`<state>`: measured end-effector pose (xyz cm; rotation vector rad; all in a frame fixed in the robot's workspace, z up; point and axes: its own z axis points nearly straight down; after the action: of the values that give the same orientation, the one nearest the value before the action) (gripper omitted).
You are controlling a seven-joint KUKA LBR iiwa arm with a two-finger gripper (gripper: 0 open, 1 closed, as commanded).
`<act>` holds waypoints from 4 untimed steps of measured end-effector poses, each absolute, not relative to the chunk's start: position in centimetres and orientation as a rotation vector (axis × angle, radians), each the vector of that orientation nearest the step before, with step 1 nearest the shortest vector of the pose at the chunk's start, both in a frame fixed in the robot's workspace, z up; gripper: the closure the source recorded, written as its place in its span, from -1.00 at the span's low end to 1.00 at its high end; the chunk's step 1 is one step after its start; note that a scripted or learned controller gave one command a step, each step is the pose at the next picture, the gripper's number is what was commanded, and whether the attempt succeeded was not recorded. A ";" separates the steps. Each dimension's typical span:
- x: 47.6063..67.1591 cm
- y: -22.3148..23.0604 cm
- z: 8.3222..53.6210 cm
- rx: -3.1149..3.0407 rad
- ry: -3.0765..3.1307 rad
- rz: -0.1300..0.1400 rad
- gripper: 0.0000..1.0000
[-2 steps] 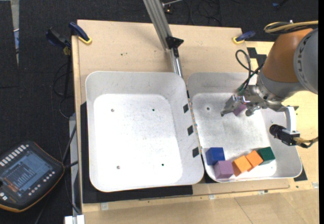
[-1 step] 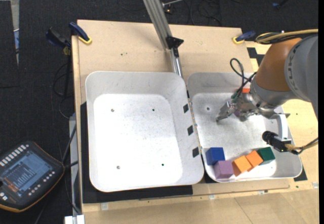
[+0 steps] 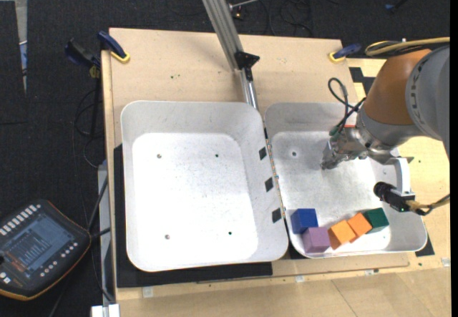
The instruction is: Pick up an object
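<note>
Four small blocks lie in a row along the near edge of the right bin (image 3: pixel 300 119): a blue block (image 3: pixel 304 220), a purple block (image 3: pixel 317 239), an orange block (image 3: pixel 343 230) and a green block (image 3: pixel 376 220). My gripper (image 3: pixel 331 159) hangs over the middle of the right bin, well above and behind the blocks, pointing down toward the bin floor. I see nothing between its fingers.
The left bin (image 3: pixel 189 183) sits beside the right one, their rims meeting at the centre. A metal pole (image 3: pixel 218 11) slants in from the top to the bins' joint. A teach pendant (image 3: pixel 36 247) lies off the bench at lower left.
</note>
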<state>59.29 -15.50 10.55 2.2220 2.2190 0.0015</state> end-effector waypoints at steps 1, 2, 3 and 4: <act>59.4 -14.4 15.8 2.214 2.222 0.006 1.00; 59.8 -15.3 20.7 2.214 2.219 0.005 1.00; 59.8 -15.0 25.1 2.213 2.221 0.005 1.00; 59.9 -9.5 25.8 2.212 2.230 0.005 1.00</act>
<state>59.85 -9.47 25.77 2.2122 2.2304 0.0046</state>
